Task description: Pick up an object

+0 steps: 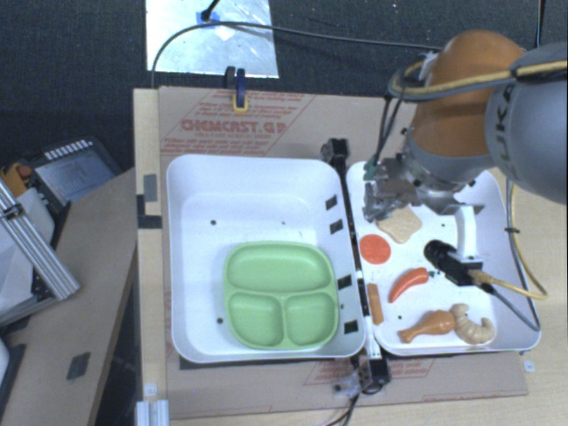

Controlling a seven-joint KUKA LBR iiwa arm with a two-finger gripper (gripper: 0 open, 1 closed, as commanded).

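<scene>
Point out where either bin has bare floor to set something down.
Left bin: bare floor behind and left of the green divided plate. Right bin: crowded, with the gripper over the cracker, then tomato slice, red pepper, drumstick; one small patch near its front-right corner.

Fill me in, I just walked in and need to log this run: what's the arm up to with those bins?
The grey arm reaches in from the right, its tool low over the right bin's back left corner, beside a tan cracker-like piece. Nothing can be seen held in the tool. In that bin lie a red disc, a red pepper, a small orange stick, a drumstick and a pale curled piece. The left bin holds a green divided tray.
</scene>
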